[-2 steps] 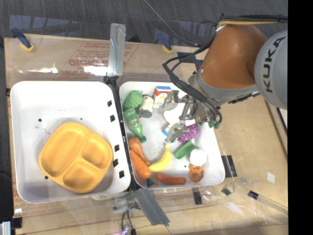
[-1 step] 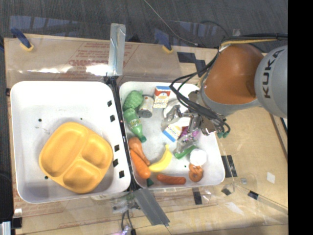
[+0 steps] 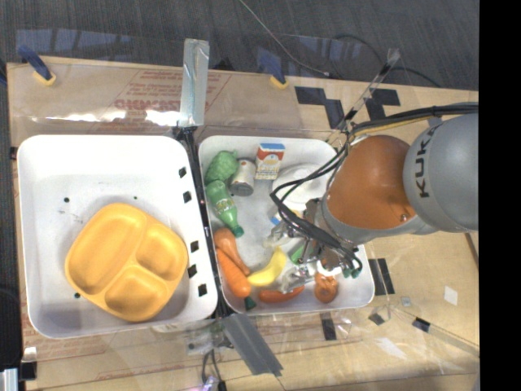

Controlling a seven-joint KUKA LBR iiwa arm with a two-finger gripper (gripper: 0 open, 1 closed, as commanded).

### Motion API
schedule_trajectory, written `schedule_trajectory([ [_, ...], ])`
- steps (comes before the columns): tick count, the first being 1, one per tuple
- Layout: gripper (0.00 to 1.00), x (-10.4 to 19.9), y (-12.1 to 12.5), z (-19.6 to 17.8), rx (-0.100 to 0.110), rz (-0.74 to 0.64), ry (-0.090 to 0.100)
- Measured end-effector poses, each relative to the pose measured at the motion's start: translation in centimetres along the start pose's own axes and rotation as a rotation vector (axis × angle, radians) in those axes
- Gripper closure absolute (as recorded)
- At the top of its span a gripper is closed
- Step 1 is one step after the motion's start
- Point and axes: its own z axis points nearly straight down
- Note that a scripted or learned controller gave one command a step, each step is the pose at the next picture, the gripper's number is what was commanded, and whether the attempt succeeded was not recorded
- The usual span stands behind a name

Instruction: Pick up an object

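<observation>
Bench [image 3: 106, 357]: brown board under clear film, two white bins side by side.

Left bin [image 3: 41, 169]: roomy. Holds one yellow divided plate [image 3: 126, 261] in its lower half, near the front wall; upper half is bare white floor, good open space along the back and left walls.

Arm [image 3: 444, 173]: grey, orange band [image 3: 370, 184] above the wrist, comes in from the right and hangs over the right half of the right bin [image 3: 213, 147], covering that bin's right wall and much of its floor. Black cables loop off the wrist across the bin's middle.

Gripper [image 3: 303, 261]: down low in the lower right of the right bin, among the objects. Fingers tangled with cable and clutter; cannot tell whether spread or closed, nor whether anything sits between them.

Right bin contents, crowded toward the left wall and front:
- green bottle [image 3: 224, 204], lying along the left side
- green leafy vegetable [image 3: 221, 168], upper left corner
- carrot [image 3: 231, 267], against the left wall, touching the banana
- small carton [image 3: 270, 160] with red and blue print, by the back wall
- banana [image 3: 271, 270], just left of the gripper
- red pepper [image 3: 282, 296], by the front wall
- orange-brown item [image 3: 326, 287] under the wrist, partly hidden, hard to identify
- small grey can [image 3: 242, 187], between the vegetable and carton

Little free floor here; only a patch mid-bin between bottle and wrist
</observation>
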Motion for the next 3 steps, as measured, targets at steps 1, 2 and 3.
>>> schedule_trajectory([
  [1,0.00,1.1,-4.7,0.7,0.001,-0.126,-0.004],
  [2,1.00,0.8,-4.6,-0.4,0.002,-0.135,-0.007],
  [3,1.00,-1.8,-2.4,-10.0,0.004,-0.087,-0.006],
])
